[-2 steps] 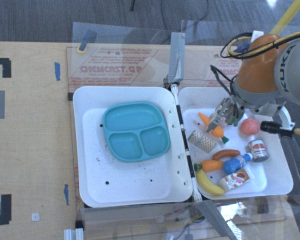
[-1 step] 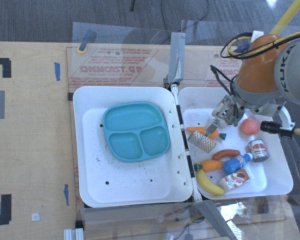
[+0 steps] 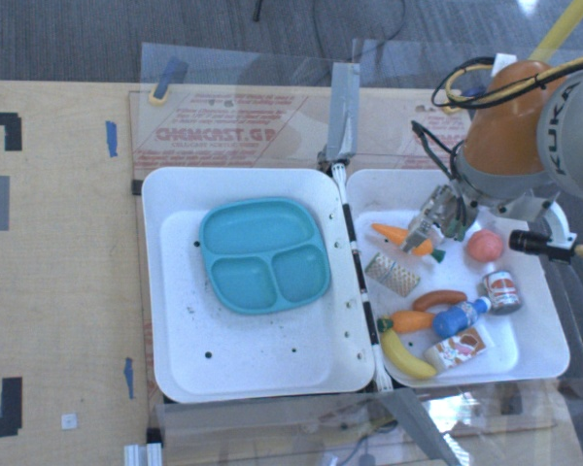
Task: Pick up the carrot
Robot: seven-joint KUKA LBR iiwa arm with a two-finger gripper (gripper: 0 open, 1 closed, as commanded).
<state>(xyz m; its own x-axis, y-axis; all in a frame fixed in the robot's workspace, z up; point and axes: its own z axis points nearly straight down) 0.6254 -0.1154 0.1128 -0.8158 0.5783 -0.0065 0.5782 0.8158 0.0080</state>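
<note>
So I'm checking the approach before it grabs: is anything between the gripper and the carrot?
Nothing visible is. The gripper is right over the carrot in the right bin; the grater lies just below, beside it.

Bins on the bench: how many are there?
2. The left bin bears a teal plate; the right bin bears the carrot, a banana and other food items.

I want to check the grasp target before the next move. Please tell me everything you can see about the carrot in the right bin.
The carrot is orange, slim and tapered, and looks like smooth plastic. It lies flat on the floor of the right bin, in its upper left part, with the pointed end toward the divider. The gripper is right over its thicker end, which has a green tip beside it. Whether it touches the carrot is unclear. A grey grater lies just below, apart from it.
</note>
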